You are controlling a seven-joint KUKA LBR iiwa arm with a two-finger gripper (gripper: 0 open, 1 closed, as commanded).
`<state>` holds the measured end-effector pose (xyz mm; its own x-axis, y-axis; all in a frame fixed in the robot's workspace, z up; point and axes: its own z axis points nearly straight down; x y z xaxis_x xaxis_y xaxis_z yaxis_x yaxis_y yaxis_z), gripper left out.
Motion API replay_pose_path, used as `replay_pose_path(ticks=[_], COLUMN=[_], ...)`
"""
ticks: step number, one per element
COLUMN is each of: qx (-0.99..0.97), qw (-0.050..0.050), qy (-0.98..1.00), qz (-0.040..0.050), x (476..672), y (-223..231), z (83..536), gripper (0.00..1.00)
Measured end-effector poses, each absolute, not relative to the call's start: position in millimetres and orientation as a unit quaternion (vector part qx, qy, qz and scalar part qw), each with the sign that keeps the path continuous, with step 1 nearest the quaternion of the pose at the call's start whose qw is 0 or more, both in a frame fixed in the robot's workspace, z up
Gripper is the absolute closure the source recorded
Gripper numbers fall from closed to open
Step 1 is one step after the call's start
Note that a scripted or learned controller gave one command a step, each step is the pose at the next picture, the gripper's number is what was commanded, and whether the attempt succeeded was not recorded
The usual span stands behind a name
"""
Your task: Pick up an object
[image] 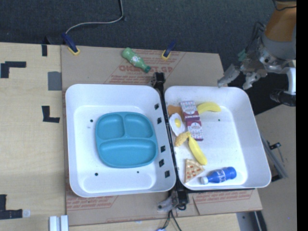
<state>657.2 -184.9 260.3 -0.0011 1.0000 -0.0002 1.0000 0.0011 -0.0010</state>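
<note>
Yellow plastic is my nearest target: a banana (209, 108) lying in the right bin (243, 129), below and left of my gripper (239, 76), long axis roughly across the bin. My fingers hang spread and empty outside the far rim (open floor lies right of the banana).

The right bin's (250, 129) right half lies open for a reach, while its left side is crowded by a carton (191, 119), two bananas (208, 108), an egg (175, 123), what looks like a pizza slice (192, 170) and a bottle (219, 175) along the front.
</note>
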Motion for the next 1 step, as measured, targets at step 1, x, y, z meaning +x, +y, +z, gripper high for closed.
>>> replay_pose_path(ticks=[1], qx=[-0.706], qw=[0.002], qy=[-0.708], qz=[0.001], x=[628.0], y=[-115.1], z=[164.6], gripper=[0.0])
